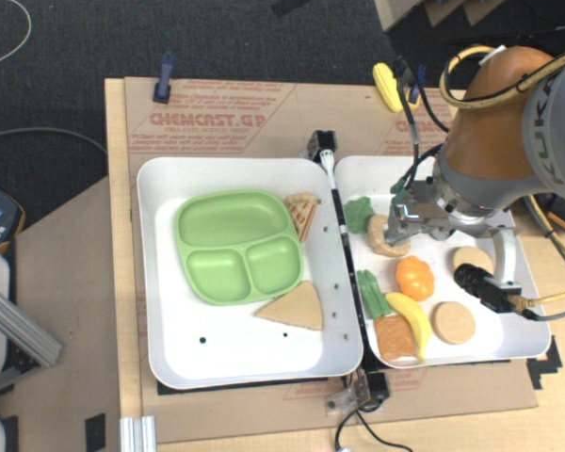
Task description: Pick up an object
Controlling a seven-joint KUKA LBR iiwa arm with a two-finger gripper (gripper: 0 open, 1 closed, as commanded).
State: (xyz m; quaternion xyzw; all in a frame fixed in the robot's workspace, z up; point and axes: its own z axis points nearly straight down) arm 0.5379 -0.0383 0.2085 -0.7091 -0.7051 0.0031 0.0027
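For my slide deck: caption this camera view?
Robot arm's gripper lowered over toy food in the right bin; green tray in the left bin.

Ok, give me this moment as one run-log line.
arm: over right bin | tool: low, above tan piece | grip: unclear | orange, banana: lying in bin

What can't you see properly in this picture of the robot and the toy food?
- End effector, camera view: the grey arm covers it, so its grip is unclear.
- Tan food piece: partly under the end effector; its kind is unclear.
- Right bin: the arm hides its far corner.
- Sandwich piece: the green tray overlaps it.
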